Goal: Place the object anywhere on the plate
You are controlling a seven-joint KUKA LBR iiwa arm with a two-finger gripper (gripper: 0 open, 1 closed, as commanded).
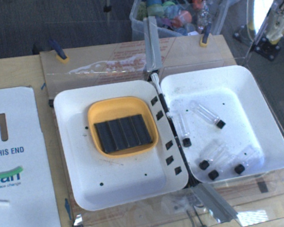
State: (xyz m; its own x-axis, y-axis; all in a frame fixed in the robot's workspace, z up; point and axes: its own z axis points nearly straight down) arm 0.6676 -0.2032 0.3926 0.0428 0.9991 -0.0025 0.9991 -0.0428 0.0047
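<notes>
Clear vials (208, 115) lie loose in right bin (264, 99), yellow plate (96, 112) waits in left bin (73, 145); pick step pending; gripper state cannot be told.

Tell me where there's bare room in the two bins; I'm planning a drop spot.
Left bin: a bare floor strip in front of the yellow plate, which bears a dark ridged block. Right bin: bare at its back and right side; clear vials with black caps crowd its left and front.
</notes>
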